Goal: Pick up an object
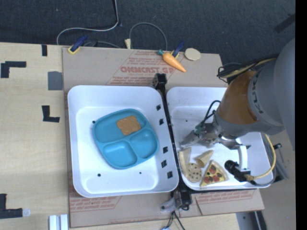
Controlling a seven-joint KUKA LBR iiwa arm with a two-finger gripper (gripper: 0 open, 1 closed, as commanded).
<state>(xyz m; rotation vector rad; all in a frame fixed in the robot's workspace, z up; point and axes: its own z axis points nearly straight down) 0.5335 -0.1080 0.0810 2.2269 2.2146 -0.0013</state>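
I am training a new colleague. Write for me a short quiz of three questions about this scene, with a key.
1. True or false: the cracker lies on the blue divided plate.
2. Which bin holds the pizza slice? A) left bin B) right bin
3. Fill in: the toy carrot lies on the ____, beyond the bins.

Key: 1 true; 2 B; 3 cardboard.
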